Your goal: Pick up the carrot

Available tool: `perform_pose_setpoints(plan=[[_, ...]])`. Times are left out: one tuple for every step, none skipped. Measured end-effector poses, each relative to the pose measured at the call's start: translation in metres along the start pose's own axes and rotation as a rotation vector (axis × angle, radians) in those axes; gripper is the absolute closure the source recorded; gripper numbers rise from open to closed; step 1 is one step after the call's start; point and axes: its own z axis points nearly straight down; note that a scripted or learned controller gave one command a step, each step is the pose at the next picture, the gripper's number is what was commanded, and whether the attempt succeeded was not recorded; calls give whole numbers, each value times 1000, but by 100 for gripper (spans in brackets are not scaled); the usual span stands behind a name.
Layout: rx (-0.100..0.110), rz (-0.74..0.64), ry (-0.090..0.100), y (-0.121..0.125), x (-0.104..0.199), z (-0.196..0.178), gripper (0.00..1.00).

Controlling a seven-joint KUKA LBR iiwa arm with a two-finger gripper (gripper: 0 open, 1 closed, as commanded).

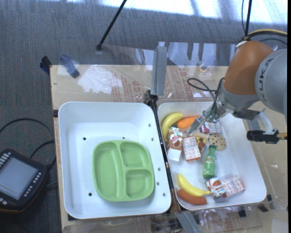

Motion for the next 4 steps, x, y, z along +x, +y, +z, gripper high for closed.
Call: perform_pose_setpoints(plan=[[-7,-215,-4,-5,-14,18,0],[-7,-214,-4,-5,-14,18,0],[-7,-214,-4,-5,-14,18,0],[-7,-214,-4,-5,-14,18,0]])
